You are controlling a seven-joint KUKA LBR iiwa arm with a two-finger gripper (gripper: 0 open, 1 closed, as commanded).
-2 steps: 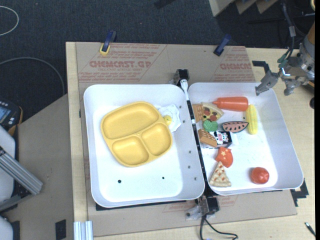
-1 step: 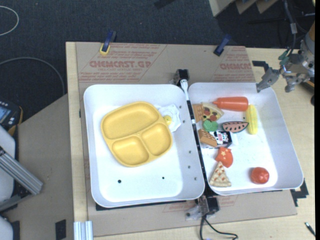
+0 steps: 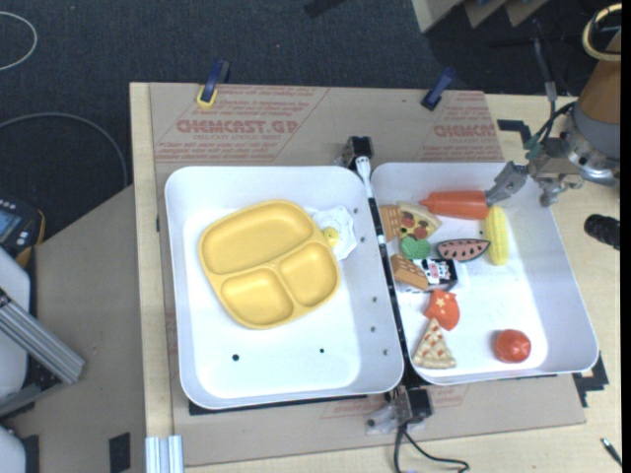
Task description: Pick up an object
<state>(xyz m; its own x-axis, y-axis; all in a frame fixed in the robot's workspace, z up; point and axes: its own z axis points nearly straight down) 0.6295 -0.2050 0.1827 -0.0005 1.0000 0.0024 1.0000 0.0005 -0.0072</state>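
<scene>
My gripper hangs over the far right corner of the right bin, open with nothing between its fingers. Its left finger is just right of an orange carrot and above a yellow corn cob. Closer to the bin's left wall lie a pizza slice, a watermelon slice, a green piece, a brown biscuit and a black-and-white item. Nearer the front lie a red strawberry-like piece, a second pizza wedge and a red tomato.
The left bin holds a yellow divided plate with a fried egg toy at its right edge. A black divider strip runs between the bins. Blue clamps hold the cardboard at the back.
</scene>
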